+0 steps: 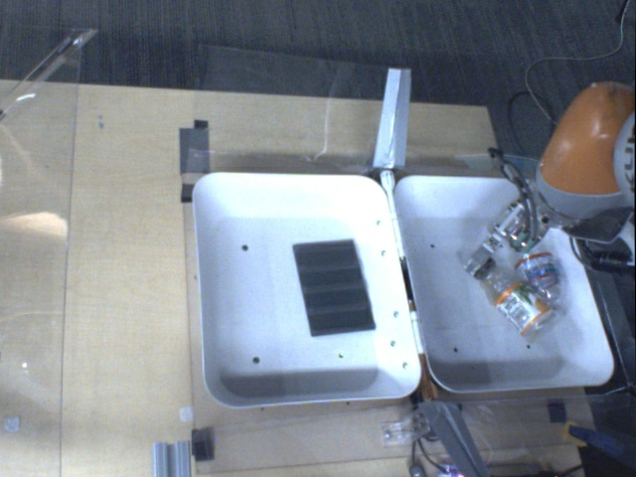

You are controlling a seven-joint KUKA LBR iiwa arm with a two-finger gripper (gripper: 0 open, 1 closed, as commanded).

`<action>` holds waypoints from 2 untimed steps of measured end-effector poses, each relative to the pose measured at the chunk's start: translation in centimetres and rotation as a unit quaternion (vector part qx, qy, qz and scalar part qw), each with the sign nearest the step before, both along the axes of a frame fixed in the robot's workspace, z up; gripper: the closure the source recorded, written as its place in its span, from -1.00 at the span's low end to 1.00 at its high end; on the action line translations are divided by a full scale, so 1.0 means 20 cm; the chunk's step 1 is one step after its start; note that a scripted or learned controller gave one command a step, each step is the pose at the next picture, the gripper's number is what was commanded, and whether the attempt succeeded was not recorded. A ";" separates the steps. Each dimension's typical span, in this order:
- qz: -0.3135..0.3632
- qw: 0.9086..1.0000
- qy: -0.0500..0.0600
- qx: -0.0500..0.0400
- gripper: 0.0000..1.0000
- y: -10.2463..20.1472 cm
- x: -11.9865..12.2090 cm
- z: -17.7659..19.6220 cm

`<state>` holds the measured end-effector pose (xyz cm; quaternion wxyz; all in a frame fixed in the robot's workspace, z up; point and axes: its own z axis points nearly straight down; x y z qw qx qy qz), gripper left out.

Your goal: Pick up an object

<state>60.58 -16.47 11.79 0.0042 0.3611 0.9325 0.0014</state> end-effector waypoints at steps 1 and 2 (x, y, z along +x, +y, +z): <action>-0.119 0.993 -0.001 0.000 -1.00 -0.08 0.11 -0.15; -0.038 0.999 0.000 0.000 -1.00 0.03 0.01 -0.11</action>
